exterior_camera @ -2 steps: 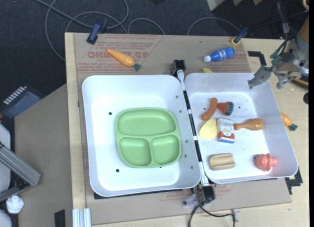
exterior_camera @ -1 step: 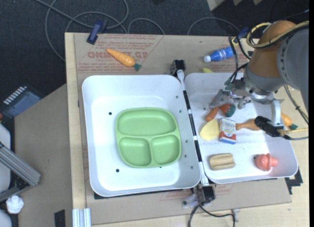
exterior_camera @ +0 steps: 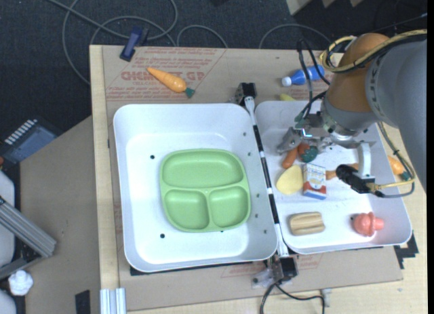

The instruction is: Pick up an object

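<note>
Reaching in from the right over the far part of the right bin (exterior_camera: 400,228), wrist turned down, gripper (exterior_camera: 303,138) low above an orange carrot-like piece (exterior_camera: 291,157) just beside a yellow lump (exterior_camera: 289,182) and small carton (exterior_camera: 314,178); jaw opening and any hold impossible to tell.

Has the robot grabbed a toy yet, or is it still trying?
Done: the arm has reached into the right bin, and the gripper is low over a small orange toy. In hand: nothing that I can see; the toy lies in the bin. Left: gripping and lifting one. The yellow piece, small carton, bread and pink toy all lie there too.
</note>
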You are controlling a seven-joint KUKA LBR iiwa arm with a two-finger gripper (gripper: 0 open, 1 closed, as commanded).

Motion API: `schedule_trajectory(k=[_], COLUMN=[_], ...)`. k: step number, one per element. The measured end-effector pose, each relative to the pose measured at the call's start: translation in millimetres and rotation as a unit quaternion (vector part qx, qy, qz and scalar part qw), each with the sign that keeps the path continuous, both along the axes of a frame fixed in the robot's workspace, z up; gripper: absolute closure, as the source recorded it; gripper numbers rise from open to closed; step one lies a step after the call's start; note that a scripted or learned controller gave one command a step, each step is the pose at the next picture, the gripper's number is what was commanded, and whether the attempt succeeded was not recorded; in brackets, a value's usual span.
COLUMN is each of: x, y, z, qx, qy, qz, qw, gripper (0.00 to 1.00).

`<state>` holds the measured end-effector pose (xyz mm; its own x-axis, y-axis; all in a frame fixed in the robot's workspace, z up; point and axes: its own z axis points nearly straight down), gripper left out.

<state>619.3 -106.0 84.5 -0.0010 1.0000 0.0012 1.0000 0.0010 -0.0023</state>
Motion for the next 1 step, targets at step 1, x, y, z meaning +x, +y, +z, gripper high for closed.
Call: schedule_trajectory(k=[1], x=[3.4], y=[-1.7], z=[15.8], qx=[-0.0019], qy=[-0.005], qz=[0.0], qw=[1.0], gripper=[1.0])
